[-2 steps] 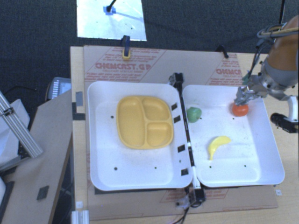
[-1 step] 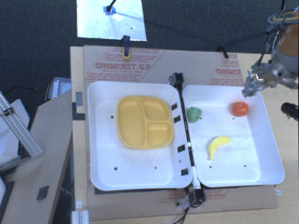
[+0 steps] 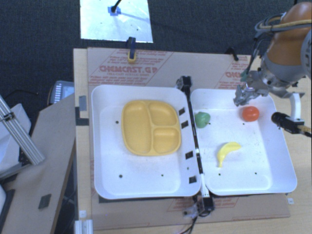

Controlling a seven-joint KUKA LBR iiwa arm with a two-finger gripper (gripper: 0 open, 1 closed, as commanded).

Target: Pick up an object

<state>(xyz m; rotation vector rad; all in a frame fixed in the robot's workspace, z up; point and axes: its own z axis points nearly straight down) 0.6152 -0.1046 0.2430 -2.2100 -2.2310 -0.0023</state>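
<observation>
- While the arm [image 3: 287, 38] reaches in from the right, its gripper [image 3: 242, 97] hangs over the far edge of the right bin [image 3: 280, 179].
- Whether the gripper is wide or narrow cannot be told; nothing shows between its tips.
- Just beside the gripper, on the nearer right, lies a tomato [image 3: 250, 113] on the bin floor, apart from the tips.
- Near the bin's left wall sits a green object [image 3: 202, 118], well apart from the gripper.
- Nearer the camera, a banana [image 3: 227, 151] lies about mid-bin, well apart from the gripper.
- The left bin [image 3: 105, 179] holds a yellow tray [image 3: 150, 127] with three compartments.
- Both bins rest on a board [image 3: 146, 67] with red lettering.
</observation>
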